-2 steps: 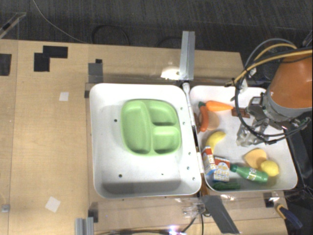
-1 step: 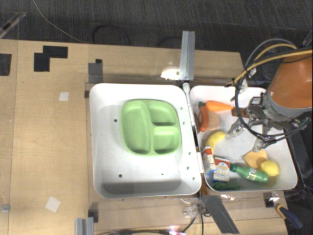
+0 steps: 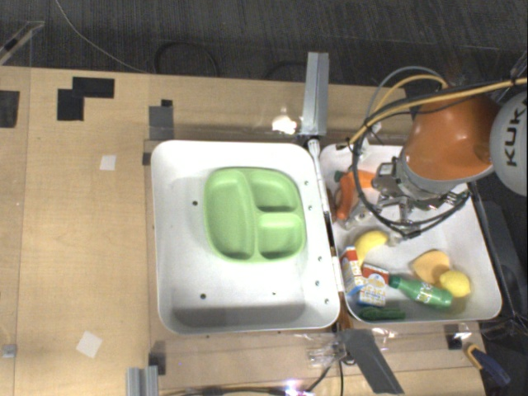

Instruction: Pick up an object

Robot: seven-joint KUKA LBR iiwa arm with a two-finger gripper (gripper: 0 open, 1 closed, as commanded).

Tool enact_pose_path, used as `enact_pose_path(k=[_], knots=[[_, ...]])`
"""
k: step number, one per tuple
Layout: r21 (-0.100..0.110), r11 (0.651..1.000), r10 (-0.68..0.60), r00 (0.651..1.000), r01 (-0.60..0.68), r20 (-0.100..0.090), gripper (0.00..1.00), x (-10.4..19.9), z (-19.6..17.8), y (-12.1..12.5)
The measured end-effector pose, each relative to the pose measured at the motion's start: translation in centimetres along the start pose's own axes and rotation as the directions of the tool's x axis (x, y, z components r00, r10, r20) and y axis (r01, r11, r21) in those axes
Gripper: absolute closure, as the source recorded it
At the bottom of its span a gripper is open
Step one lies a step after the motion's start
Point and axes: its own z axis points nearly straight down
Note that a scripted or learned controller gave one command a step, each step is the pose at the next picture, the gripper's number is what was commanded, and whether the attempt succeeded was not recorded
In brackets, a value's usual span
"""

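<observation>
Yellow lemon [image 3: 371, 241] seen in right bin [image 3: 487, 262], just below-left of pincer [image 3: 394, 213]. Pincer state hidden under orange-banded wrist: cannot be told. Green bottle [image 3: 422, 293] laid lengthwise along bin's near edge, farther off. Green tray [image 3: 252, 213] left in other bin.

Part of a dark printed word, seemingly the letters "KU", is showing sideways on the grey arm casing [image 3: 513, 139] at the right edge. A small red, white and blue carton [image 3: 369, 280] in the right bin [image 3: 487, 262] is carrying print too small to read.
</observation>
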Motion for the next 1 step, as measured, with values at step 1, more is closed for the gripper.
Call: enact_pose_path(k=[1], knots=[[-0.004, 0.999, -0.033, 0.999, 0.033, -0.001, 0.0, -1.74, 0.1, -1.74]])
